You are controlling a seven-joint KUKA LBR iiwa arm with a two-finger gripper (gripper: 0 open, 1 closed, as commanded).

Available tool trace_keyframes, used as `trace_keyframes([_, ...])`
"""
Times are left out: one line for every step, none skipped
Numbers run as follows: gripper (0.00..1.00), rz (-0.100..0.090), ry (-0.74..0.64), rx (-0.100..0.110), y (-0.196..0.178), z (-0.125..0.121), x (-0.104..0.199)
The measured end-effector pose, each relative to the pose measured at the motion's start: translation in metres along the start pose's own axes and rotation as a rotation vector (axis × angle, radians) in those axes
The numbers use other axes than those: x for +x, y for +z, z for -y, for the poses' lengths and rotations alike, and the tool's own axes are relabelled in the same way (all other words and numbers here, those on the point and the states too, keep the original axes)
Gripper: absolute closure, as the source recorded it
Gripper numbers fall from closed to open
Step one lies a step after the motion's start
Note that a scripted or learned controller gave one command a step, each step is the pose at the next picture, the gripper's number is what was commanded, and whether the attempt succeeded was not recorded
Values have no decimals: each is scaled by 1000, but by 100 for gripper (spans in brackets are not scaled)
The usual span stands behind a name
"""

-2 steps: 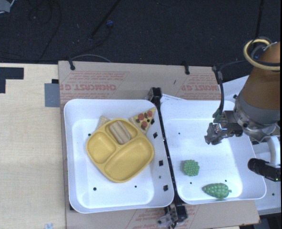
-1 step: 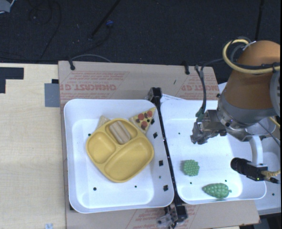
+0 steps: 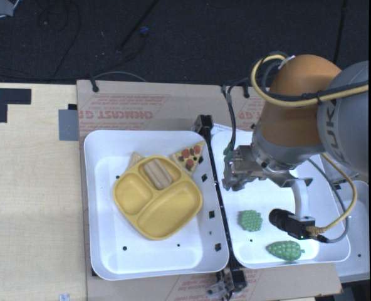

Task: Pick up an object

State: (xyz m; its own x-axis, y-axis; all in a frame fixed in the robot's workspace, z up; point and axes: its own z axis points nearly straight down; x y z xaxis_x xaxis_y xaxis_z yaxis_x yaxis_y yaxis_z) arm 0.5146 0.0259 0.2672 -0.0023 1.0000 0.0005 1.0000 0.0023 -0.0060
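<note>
Left bin (image 3: 104, 168): smooth white plastic; holds a yellow three-compartment plate (image 3: 158, 197) and a toy pizza slice (image 3: 190, 156).
Right bin (image 3: 339, 246): two knobbly green pieces, one round (image 3: 250, 220), one oval (image 3: 284, 250).
Hand (image 3: 235, 174): metallic, above the right bin; grip state cannot be told.

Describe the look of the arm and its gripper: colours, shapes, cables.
The arm is a thick, rounded grey body with a broad orange band above the wrist. Yellow cables loop over the band, and another trails down the right side. Thin black wires run along the left. The gripper is a dull grey metal block.
</note>
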Motion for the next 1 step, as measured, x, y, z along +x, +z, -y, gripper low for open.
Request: trace_keyframes([100,0,-1,1,20,1,44])
